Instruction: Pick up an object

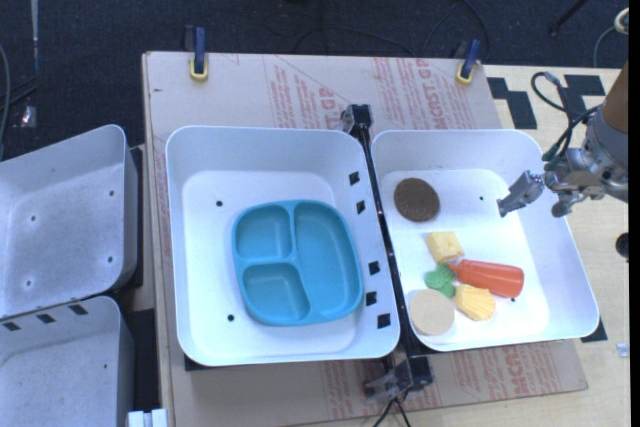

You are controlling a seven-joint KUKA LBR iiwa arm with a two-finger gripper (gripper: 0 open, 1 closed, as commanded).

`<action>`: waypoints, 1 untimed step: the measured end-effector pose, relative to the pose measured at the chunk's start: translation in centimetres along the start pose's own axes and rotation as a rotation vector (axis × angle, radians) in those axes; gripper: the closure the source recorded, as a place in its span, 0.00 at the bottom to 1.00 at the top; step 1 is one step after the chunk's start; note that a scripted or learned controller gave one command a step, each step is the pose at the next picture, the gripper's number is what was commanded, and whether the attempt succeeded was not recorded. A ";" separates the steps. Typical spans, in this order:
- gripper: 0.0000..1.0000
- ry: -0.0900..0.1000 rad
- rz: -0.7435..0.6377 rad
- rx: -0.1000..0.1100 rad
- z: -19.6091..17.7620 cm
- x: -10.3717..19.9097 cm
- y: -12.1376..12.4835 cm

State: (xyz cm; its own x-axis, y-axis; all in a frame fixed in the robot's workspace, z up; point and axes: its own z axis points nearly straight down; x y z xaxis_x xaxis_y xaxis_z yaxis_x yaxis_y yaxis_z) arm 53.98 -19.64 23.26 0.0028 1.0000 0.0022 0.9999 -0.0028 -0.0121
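Observation:
The right bin (560, 245) holds several toy foods: a brown round patty (416, 199), a yellow block (444, 245), a red-orange sausage-like piece (490, 275), a small green piece (440, 278), a yellow piece (475, 303) and a beige disc (432, 312). My gripper (538, 200) hangs over the right bin's upper right part, to the right of the patty and above the red piece. It is open, with nothing between its fingers. In the left bin (200, 215) lies a blue divided plate (297, 261).
A black divider (378, 245) runs between the two bins. Two yellow-and-blue clamps (198, 55) (467, 63) sit at the board's far edge. Grey trays (60, 205) lie off the bench at the left. Cables trail at the right behind the arm (610, 130).

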 end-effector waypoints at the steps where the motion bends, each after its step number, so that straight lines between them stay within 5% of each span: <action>1: 0.00 -0.003 -0.003 -0.012 -0.7 0.1 0.3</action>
State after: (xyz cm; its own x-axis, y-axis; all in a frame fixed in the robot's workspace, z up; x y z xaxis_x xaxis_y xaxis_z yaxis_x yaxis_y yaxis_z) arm 54.24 -19.59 23.95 -0.0007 1.0000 -0.0007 1.0000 0.0007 0.0000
